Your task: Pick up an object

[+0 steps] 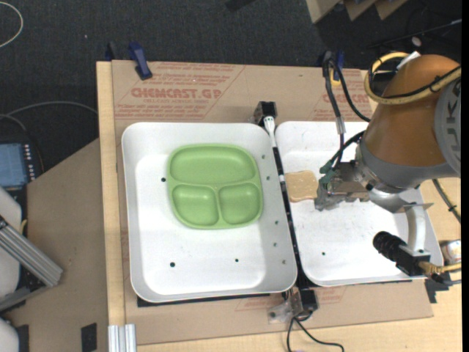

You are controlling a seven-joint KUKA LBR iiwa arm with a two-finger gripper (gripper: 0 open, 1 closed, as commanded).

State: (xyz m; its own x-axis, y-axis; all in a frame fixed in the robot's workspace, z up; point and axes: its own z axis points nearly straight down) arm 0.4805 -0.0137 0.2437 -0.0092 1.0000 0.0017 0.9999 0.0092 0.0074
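A tan, flat, bread-like piece lies in the right bin near its left wall. My gripper hangs just right of that piece, low over the bin floor, touching or nearly touching its right edge. The wrist above hides much of the gripper. A green divided plate with three compartments lies in the middle of the left bin.
The two white bins sit side by side on a brown cardboard sheet. The arm's large grey and orange body covers the right bin's upper right part. A blue clamp is at the cardboard's far left corner.
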